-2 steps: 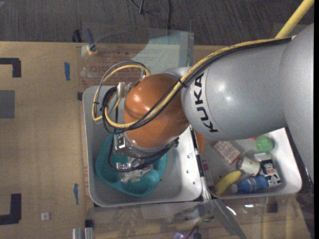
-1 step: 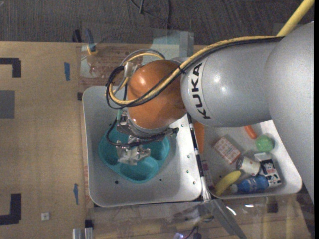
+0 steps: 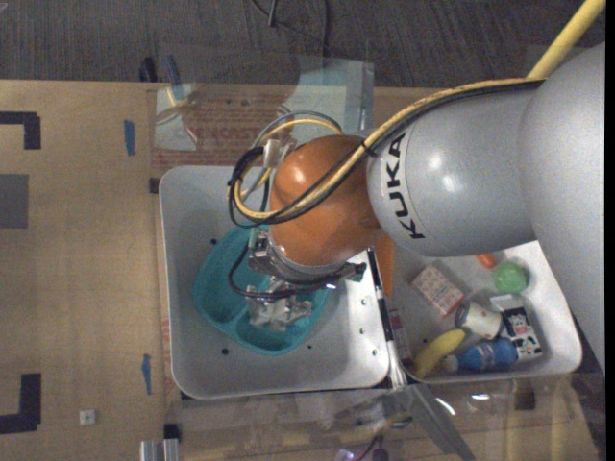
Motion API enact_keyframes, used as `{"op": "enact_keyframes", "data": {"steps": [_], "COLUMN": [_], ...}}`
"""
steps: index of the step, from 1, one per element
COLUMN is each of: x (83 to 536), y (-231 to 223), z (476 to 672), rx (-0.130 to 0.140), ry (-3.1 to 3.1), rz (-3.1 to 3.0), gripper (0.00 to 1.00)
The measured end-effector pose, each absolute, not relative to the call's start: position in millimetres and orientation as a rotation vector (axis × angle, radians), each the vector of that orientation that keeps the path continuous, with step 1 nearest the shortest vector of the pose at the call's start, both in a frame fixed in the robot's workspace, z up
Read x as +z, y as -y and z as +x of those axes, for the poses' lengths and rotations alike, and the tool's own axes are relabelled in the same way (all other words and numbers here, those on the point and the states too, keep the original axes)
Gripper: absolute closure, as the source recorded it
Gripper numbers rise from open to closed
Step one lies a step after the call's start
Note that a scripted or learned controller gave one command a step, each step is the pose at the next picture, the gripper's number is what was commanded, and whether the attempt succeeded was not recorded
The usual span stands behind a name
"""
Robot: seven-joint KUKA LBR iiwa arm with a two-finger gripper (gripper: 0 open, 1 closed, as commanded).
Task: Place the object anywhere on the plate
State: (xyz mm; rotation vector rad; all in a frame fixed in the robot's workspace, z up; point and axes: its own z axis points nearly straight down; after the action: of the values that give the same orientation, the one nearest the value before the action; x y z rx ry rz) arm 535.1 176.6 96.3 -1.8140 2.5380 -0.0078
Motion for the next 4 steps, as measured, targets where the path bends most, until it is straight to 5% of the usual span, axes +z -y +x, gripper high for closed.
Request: {"op": "enact_keyframes", "data": {"steps": [1,2,3,4], "x": [96.6,136.7,95.8,104.4], "y": [-174.0,-155.8,-200.0,-195.5], "z": [534.5,543.0,492.2,487.6], "rx": [-0.012,0.002,-0.016,-0.023], "ry": [-2.545,-2.517,-2.679,-2.7], "rz": [-1.817,-1.866,-1.594,-1.605], "gripper": [0.0,0.0,0.0,1.0]}}
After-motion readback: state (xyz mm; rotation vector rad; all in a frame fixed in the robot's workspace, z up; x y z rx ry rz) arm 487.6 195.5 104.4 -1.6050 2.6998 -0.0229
